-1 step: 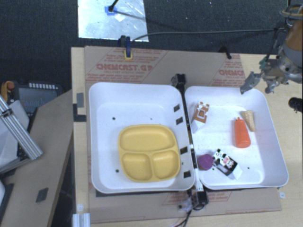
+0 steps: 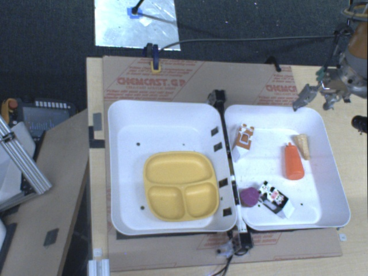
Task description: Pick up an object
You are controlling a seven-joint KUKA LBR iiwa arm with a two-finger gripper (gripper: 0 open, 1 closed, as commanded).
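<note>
Gripper: I've got the two-finger gripper [image 2: 315, 97] up at the far right corner of the right-hand shallow white bin [image 2: 333, 171], hovering over the rim; the two grey fingers are spread apart and there's nothing between them.

Arm: the grey arm with its orange band [image 2: 357, 11] comes in from the right edge of the bench, well clear of the contents.

Target, my pick: the orange bottle-shaped plastic toy [image 2: 294, 161], lying on the bin floor towards the right wall, about midway between far and near rims.

Handling, as I judge it: looks light and rigid, smooth-skinned, so a bit slippery; rounded body could roll if nudged from one side only.

Where to take hold: I'd close across its short width at mid-body, fingers on the two long sides, not on the tapered neck.

Neighbour to mind: a small tan cone-shaped piece [image 2: 302, 145] lies just beside the bottle's far end, maybe touching, I can't tell; a low grasp point keeps me off it.

Other options: a brown-and-white blocky toy [image 2: 245, 137] near the divider, a purple round piece [image 2: 249, 196] and a black-and-white boxy item [image 2: 275, 198] close together by the near rim; crowded, harder to isolate.

Left bin: the left-hand white bin [image 2: 123, 131] carries a yellow three-compartment plastic tray [image 2: 180, 185]; broad and flat, poor fit for these fingers.
</note>
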